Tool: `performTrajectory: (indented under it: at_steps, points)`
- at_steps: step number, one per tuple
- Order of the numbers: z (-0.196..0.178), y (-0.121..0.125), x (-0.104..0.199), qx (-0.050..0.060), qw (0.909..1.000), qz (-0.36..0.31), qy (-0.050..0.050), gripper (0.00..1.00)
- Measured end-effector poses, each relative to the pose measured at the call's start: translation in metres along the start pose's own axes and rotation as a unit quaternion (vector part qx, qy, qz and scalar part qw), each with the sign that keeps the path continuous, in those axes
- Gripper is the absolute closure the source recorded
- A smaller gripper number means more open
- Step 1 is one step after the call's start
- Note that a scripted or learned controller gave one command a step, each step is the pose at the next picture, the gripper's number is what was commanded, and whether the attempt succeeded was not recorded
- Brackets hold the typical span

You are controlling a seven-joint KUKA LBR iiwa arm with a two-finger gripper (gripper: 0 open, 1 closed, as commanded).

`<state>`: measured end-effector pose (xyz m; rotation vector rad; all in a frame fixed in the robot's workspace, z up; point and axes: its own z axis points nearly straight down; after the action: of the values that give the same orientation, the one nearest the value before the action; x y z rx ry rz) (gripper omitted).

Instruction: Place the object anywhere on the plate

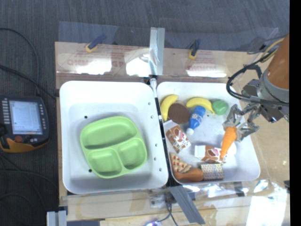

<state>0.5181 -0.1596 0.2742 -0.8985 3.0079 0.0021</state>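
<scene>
Glossy plastic plate (pixel 113 146); smooth bins (pixel 70 173)

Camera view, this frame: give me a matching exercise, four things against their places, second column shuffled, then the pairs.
Things:
1. green plate
2. carrot
3. blue bottle
4. green ball

Places:
A. right bin, far edge, right of a banana
B. left bin
C. right bin, right side, just below the gripper
D. right bin, between the brown disc and the green ball

Pairs: 1-B, 2-C, 3-D, 4-A
</scene>
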Motion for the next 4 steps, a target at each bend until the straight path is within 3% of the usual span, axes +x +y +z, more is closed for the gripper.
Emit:
performTrajectory:
  at_steps: [1,2,3,4]
  points:
    - [0.022,0.047,-0.061,-0.001,0.9965,-0.084,0.001,1.0]
    - [0.046,0.129,-0.118,-0.002,0.9691,-0.247,0.001,1.0]
    - [-0.063,0.205,-0.143,0.003,0.9792,-0.203,-0.004,1.0]
    - [-0.006,0.291,-0.176,-0.003,0.976,-0.218,0.002,1.0]
